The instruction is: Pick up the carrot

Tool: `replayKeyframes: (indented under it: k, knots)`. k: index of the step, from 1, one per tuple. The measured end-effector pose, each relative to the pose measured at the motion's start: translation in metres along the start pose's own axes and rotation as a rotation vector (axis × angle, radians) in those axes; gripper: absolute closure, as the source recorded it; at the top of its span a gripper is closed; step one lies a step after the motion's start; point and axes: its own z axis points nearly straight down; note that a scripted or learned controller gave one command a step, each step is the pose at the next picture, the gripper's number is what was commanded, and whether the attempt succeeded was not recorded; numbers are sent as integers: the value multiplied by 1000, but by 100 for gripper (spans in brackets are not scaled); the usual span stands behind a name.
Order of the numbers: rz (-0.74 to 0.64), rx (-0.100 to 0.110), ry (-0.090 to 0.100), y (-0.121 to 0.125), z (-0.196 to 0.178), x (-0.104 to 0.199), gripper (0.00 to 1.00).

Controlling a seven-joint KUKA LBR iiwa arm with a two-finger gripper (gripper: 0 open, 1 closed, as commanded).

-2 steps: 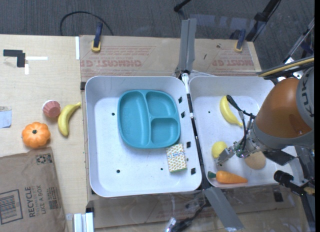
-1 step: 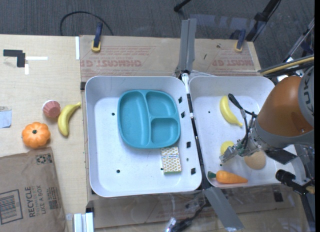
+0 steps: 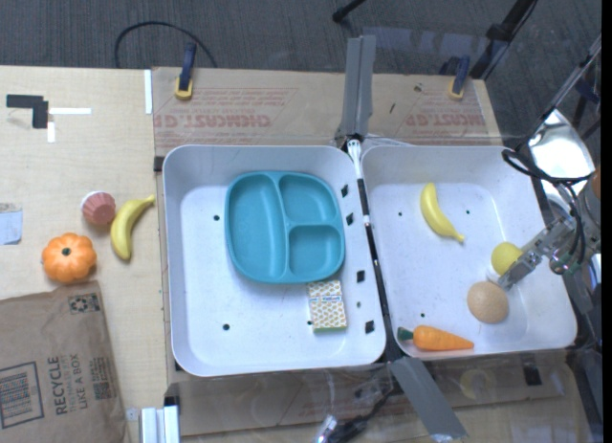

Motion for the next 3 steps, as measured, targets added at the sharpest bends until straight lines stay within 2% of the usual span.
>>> replayKeyframes:
  k: [1, 2, 3]
  knots:
    - [209, -1, -2, 21, 110, -62, 100]
    - [201, -2, -1, 91, 110, -30, 100]
    - [631, 2, -1, 95, -15, -2, 100]
